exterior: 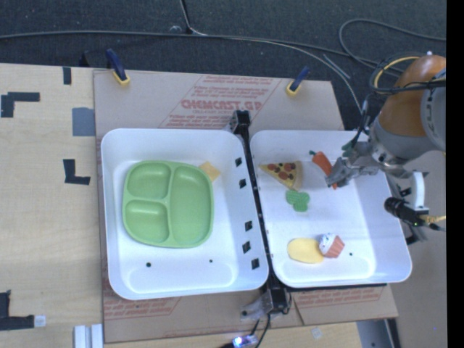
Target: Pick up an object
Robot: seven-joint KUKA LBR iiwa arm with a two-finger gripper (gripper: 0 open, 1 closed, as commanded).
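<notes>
Camera view: whether the gripper (335, 180) fingers are apart or together I cannot tell — too small. It hangs in the right bin (362, 267) at 1 o'clock, just beside a carrot-like toy (321, 162); pizza slice (283, 171) lies at 11 o'clock.

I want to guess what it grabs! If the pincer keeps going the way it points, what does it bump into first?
Probably the orange carrot toy, lying right beside the pincer in the right bin; height is hard to judge.
</notes>
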